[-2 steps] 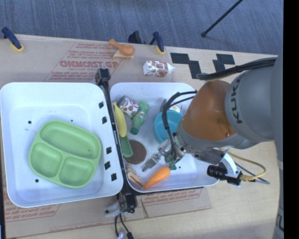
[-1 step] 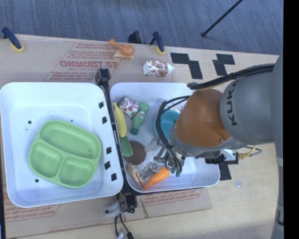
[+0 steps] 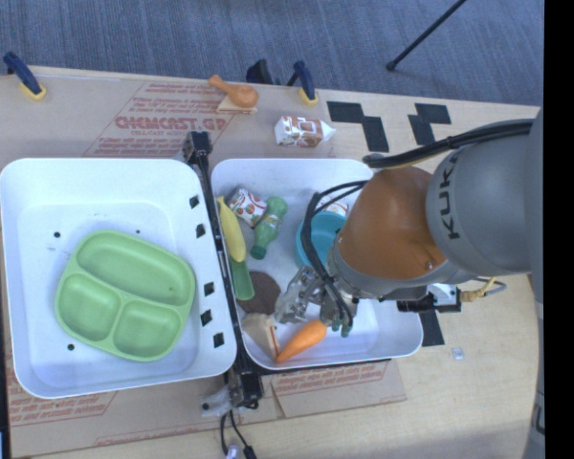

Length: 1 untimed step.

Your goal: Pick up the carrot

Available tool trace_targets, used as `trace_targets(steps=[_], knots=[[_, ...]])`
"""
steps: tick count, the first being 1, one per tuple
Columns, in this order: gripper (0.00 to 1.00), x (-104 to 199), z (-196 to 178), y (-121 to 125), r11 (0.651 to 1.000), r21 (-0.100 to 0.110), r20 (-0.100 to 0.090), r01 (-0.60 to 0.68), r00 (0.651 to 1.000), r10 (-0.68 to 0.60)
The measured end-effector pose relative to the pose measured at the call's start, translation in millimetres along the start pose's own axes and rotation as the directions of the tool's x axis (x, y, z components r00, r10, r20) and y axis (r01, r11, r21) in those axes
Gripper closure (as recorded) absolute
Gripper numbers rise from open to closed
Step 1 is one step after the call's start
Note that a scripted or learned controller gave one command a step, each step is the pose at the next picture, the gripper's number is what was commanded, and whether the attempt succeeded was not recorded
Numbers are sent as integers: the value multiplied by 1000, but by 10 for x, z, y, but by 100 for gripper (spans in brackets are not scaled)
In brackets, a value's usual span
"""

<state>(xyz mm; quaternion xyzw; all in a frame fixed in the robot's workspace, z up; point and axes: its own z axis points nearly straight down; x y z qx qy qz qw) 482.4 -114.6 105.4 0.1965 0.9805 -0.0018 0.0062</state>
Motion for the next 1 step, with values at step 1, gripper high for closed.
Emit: trace_targets(steps=[1], knots=[[100, -10, -97, 8, 1000, 1, -1, 11, 1000, -11]])
